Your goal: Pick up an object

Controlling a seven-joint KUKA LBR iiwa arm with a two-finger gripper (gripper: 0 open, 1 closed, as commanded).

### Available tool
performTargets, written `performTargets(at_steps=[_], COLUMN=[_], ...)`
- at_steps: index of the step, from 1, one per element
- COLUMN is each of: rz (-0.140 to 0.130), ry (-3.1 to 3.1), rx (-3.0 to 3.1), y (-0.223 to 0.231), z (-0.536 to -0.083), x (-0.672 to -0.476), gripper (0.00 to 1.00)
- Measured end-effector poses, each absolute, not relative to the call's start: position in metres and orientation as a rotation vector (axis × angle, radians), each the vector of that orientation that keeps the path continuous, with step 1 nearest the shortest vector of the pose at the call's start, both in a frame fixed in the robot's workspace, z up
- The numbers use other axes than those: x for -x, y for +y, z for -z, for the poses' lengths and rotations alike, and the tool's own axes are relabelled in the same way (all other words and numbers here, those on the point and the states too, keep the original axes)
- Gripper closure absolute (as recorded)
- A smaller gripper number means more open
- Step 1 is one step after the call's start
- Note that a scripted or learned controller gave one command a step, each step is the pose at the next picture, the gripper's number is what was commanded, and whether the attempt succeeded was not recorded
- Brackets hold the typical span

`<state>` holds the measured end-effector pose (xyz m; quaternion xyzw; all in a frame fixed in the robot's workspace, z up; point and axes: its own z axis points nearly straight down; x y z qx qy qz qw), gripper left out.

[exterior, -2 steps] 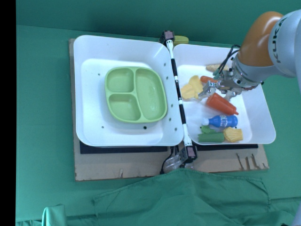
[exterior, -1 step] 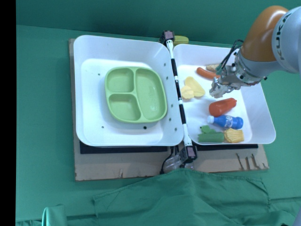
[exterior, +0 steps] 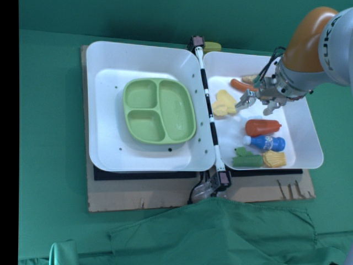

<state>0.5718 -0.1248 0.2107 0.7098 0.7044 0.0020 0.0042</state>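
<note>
Yellow toy (exterior: 223,103): just left of the pincer's near fingertip.
Red bottle (exterior: 262,127): right below it.
Pincer (exterior: 257,105): fingers spread apart, nothing between them.

Just one camera here, mounted above the bench and tilted down, so you look at both white bins at a slant rather than straight overhead. The left bin (exterior: 110,70) with the green divided plate (exterior: 159,111) sits about mid-frame, and the right bin (exterior: 300,131) is next to it, toward the right. It's far enough back to catch both bins whole, the cardboard sheet (exterior: 138,195) under them, the green cloth (exterior: 49,148) all round and a rumpled fold along the bottom edge. The arm (exterior: 317,35) comes in from the upper right.
</note>
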Motion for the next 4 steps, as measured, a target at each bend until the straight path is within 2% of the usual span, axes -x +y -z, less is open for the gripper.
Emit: performTargets(at_steps=[1, 2, 3, 4], rz=[-0.012, -0.012, -0.020, -0.019], ry=[2.203, 2.211, 2.198, 2.199], rx=[-2.220, -2.216, -2.213, -2.215], y=[-0.127, -0.148, -0.149, -0.149], z=[-0.188, -0.185, -0.199, -0.198], x=[-0.495, -0.542, -0.543, -0.543], gripper=[0.00, 0.00, 1.00, 0.00])
